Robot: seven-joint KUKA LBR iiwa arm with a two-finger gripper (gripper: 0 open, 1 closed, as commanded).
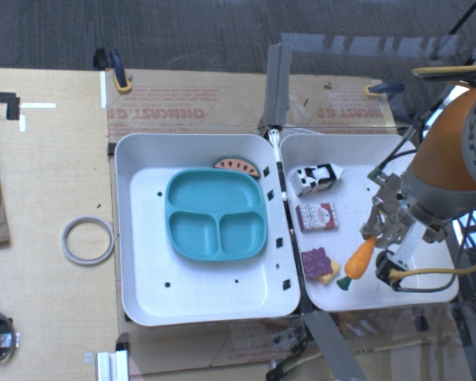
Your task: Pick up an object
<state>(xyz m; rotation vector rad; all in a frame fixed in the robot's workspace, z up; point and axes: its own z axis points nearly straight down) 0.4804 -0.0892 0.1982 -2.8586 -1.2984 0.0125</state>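
Carrot (pixel 358 260), light, stiff and slick, lies at six o'clock in the right bin (pixel 353 143); grab mid-body. Gripper (pixel 378 230) touches it, its opening impossible to tell.

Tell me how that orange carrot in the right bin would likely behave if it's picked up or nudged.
The carrot looks like a smooth toy, so probably light and stiff. Its rounded, tapered shape may roll or pivot when nudged. The tool sits at its thick end, and a pinch there could slip.
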